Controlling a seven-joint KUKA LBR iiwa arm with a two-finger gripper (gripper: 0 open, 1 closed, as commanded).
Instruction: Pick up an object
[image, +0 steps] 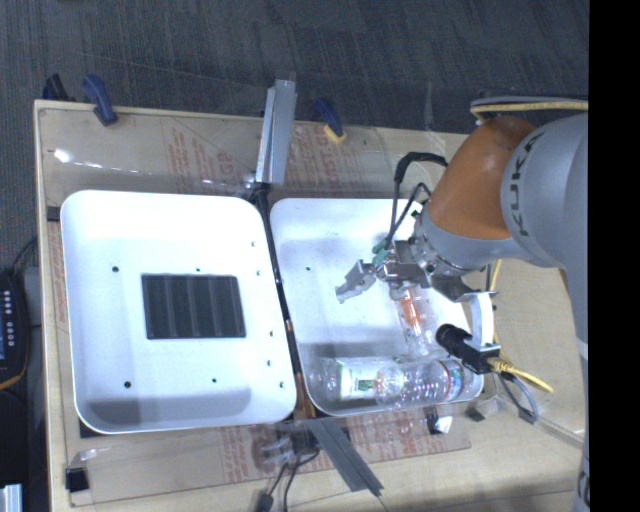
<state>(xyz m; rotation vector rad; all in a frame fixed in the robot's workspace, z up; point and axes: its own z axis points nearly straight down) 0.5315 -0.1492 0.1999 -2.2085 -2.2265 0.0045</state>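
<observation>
The grey arm with its orange band (480, 185) reaches in from the right and hangs over the right-hand shallow white bin (310, 250). Its gripper (372, 272) sits above the middle of that bin, with pale metal fingers (352, 283) pointing left; whether they are spread or closed cannot be told from this slanted view, and nothing can be made out between them. Just beside the gripper, on its near right, a small clear plastic bottle with an orange-red label (412, 318) stands or leans on the bin floor, partly overlapped by the wrist hardware. Along the near wall of the same bin a larger clear plastic bottle with a green and white label (385, 382) lies on its side, running left to right. The left-hand shallow white bin (100, 300) holds a dark ribbed rectangular panel (193, 306) lying flat near its middle. Both bins rest side by side on the pale wooden tabletop (150, 145), touching along their shared edge, with blue clamps (100, 100) at the tabletop's far edge.
</observation>
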